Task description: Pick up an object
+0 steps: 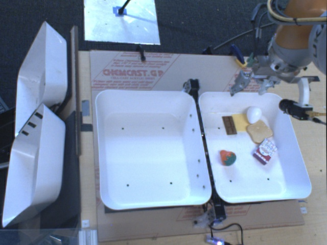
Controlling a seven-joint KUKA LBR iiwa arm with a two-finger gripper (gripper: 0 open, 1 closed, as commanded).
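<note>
Under both bins lies a cardboard sheet point(134, 70) with red print across it; the big word looks like "CHEMCAST", followed by letters I can't make out, and the smaller lines are too fine to read. The little red-and-white packet point(264, 151) also carries printing, too small to tell.

Beyond the cardboard, on dark carpet, sits a shiny metal plate point(121, 15) with a black rod slanting onto it. Off to the left, two spare white tubs point(38, 131) lean tilted, one against the other. A black clamp point(192, 86) sits at the far end of the seam between the bins, and another with loose wires sits at the near end.

The arm point(298, 22) hangs over the far right corner of the worktop point(86, 137), trailing cables. Its hand point(251, 84) hovers just above the far rim of the right bin point(286, 188), the two fingers spread apart with nothing between them.

The left bin point(153, 152) shows bare white floor dotted with small holes. The right bin holds everything: a white egg-like ball point(254, 114) at the back, touching a yellow card point(240, 121) with a brown bar point(229, 125) on its left, a tan biscuit-shaped piece point(259, 131) just in front, the packet nearer still, and a red, orange and green toy point(228, 157) apart to the left.
</note>
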